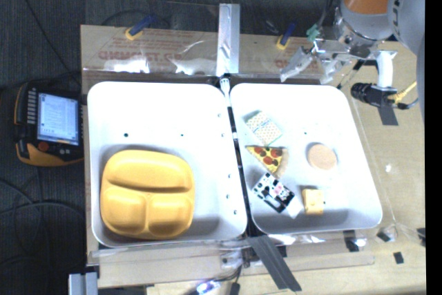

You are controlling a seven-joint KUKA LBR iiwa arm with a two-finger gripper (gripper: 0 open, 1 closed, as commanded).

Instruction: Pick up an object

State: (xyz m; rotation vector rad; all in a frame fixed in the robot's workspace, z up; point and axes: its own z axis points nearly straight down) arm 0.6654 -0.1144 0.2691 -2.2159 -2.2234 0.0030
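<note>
The right bin (359,148) holds several small things: a green-and-white checkered pad (264,126), a toy pizza slice (268,157), a round tan disc (321,157), a black-and-white patterned box (273,192) and a small yellow-orange block (313,201). A big yellow bread-shaped object (147,191) fills the near part of the left bin (159,107). My gripper (312,70) hangs over the far rim of the right bin, well above and behind the objects. It is open, with nothing between its fingers.
A metal strip (228,38) stands behind the seam between the bins. Blue-and-yellow clamps (140,27) (285,38) sit on the back board. A control pendant (52,124) lies left of the bench. A black cable fitting (373,93) hangs beside the wrist.
</note>
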